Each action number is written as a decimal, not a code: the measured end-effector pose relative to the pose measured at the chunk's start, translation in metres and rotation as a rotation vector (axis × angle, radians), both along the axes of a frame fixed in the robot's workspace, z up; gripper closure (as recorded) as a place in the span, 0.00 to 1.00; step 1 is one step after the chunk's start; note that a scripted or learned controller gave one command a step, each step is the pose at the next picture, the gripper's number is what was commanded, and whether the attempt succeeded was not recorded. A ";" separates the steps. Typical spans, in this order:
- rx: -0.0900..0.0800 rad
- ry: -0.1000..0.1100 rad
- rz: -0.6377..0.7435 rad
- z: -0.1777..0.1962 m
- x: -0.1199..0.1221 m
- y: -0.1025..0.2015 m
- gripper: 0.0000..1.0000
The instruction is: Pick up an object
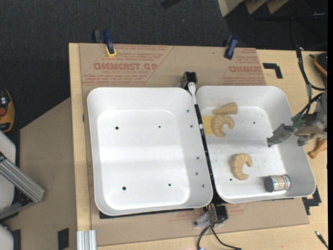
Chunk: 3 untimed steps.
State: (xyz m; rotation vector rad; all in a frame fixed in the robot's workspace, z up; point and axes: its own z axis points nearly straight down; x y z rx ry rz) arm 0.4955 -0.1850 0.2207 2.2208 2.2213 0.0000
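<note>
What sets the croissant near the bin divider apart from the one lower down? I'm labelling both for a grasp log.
The upper croissant lies by the divider, touching a yellow block and close to a bread roll; the lower croissant lies alone on bare bin floor. The upper one looks slightly larger. The upper one's tips point down-left, the lower one's to the right. Both are tan, curved, and lie in the right bin.

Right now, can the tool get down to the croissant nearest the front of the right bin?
Probably yes. The tool sits over the right bin's right side, and bare floor lies between it and that croissant. The small jar lies off to the side, apart.
</note>
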 end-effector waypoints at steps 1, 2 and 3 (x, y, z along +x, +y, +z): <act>0.003 0.004 0.004 -0.058 0.048 0.026 0.00; 0.004 0.007 0.004 -0.141 0.041 0.076 0.00; 0.000 -0.005 0.004 -0.136 0.090 0.090 0.00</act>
